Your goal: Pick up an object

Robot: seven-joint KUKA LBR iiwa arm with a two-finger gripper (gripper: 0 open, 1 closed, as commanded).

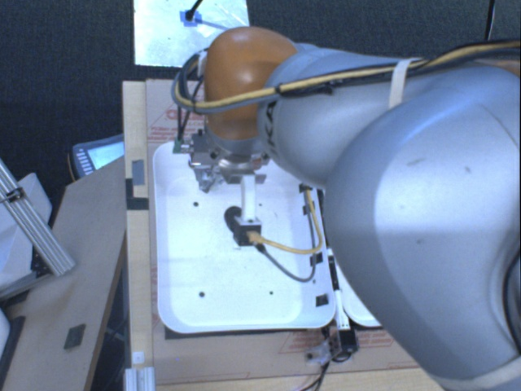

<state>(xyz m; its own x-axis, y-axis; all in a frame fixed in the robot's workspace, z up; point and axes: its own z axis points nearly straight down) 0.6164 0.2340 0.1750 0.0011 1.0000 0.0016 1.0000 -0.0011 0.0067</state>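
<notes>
Because the arm (423,177) reaches in from the right and covers most of the right bin (362,309), the camera view does not settle which object is to be picked. The gripper (213,173) hangs over the far end of the left bin (175,259), just under the orange band (240,72), and the wrist hides whatever may lie directly beneath it. Whether the jaws are apart or together cannot be told from this angle, and nothing is seen held between them.

The white floor of the left bin bears a few dark specks (196,204), well apart from one another. They are too small to tell whether they are loose bits or marks in the plastic. Of the right bin, a sliver of near rim peeks out below the arm, and its contents are hidden.

Handling can only be judged loosely. If the object sits under the gripper, it is small enough for the wrist to cover, so it is probably light and its weight should not trouble the grasp. Its stiffness and surface cannot be judged. The bin floor looks smooth and hard, so a small or flat thing would likely skid aside as the jaws close. A hold taken squarely from above, across the narrowest width and near the middle, seems safest. The specks, if loose, look too flat to pinch reliably.
</notes>
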